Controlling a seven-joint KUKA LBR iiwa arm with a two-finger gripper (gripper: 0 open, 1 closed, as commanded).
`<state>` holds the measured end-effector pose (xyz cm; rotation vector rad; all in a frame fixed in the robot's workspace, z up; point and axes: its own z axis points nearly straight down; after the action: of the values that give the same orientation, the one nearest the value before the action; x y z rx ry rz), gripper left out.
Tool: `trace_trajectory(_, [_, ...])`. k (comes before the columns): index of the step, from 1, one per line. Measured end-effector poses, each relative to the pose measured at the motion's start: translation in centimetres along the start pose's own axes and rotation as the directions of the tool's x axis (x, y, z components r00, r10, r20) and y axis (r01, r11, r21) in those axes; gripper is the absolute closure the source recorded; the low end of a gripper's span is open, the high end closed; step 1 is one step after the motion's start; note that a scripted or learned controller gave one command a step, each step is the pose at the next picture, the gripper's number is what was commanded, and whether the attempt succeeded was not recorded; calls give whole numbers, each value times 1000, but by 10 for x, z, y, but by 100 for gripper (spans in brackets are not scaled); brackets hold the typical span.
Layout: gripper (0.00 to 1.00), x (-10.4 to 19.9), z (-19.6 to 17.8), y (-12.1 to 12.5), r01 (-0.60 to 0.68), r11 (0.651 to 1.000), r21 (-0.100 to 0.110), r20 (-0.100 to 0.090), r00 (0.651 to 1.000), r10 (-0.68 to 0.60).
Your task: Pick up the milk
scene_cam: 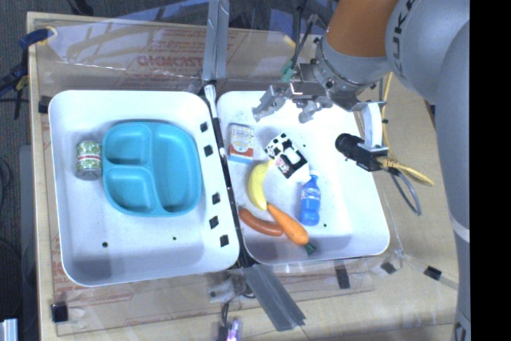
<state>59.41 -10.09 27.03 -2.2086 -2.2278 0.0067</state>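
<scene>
I'm working from the one slanted overhead view. My claw (289,100) hangs over the far part of the right bin (363,231), its two fingers spread wide with nothing between them. The milk (240,142), a small carton with a white and orange face, lies flat on the bin floor against the divider wall, so from the claw it sits toward the near-left, close by and lower. Its long axis looks to run roughly away from me, near parallel to that wall, though the carton is small enough that I judge this loosely. The wall side is tight, so I'd expect the fingers to need to straddle the carton along the wall, not across it.

Taking the milk as my landmark: just beyond its right edge is one black-and-white patterned box (285,155); just nearer to me than the milk is one banana (257,184); past the banana lie one sausage (260,223) and one carrot (288,225), touching each other; to the right of the banana stands or lies one blue bottle (310,200).

Across the wall from the milk, the left bin (88,259) holds one blue divided tray (152,168) and one small can (89,159) beside it.

One arm only, so no choice of reach.
</scene>
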Motion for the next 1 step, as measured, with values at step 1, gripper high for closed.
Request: trace_trajectory(1, [0,-67,145,-44,-237,971,1,-1,971,237])
